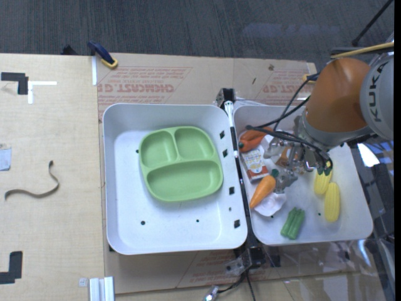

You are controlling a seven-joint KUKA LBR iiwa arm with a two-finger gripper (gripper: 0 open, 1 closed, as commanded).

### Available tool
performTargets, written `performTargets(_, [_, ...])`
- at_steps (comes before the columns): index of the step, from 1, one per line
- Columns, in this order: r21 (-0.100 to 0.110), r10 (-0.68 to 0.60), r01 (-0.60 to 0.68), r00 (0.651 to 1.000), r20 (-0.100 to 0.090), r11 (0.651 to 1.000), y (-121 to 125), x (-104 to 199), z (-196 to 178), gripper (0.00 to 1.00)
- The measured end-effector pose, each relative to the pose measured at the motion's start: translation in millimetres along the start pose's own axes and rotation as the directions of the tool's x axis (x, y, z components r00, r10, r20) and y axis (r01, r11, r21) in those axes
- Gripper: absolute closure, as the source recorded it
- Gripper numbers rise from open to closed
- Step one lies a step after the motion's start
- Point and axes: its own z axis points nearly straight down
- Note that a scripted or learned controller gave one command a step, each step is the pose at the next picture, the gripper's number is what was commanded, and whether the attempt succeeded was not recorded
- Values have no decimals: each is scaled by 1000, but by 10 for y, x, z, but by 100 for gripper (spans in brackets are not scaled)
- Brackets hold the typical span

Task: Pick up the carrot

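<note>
- A green, three-compartment plastic plate (182, 163) is seated in the left white bin (119, 187).
- The orange, tapered toy carrot (262, 191) is seen lying on the right bin's floor; it is not yet lifted.
- The gripper (289, 171) is positioned just beside the carrot; how its fingers stand cannot be told. Grasp and lift are judged outstanding.

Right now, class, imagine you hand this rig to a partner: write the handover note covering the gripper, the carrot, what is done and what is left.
Gripper: low in the right bin, just right of the carrot; nothing visibly held.
Carrot: lying in the right bin near its left wall, tip toward the near-left, beside a white wrapper.
Nearby: green vegetable, two yellow corn pieces, another orange item further back.
Left bin: holds a green divided plate.
Done: arm is over the right bin.
Left: grasp and lift the carrot.
</note>
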Motion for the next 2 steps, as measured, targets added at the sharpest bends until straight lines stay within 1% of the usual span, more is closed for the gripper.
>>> performTargets(1, [8, -188, 188, 982, 22, 982, 50, 535, 108, 0])
performTargets(2, [-4, 163, -163, 987, 16, 987, 66, 561, 118, 0])
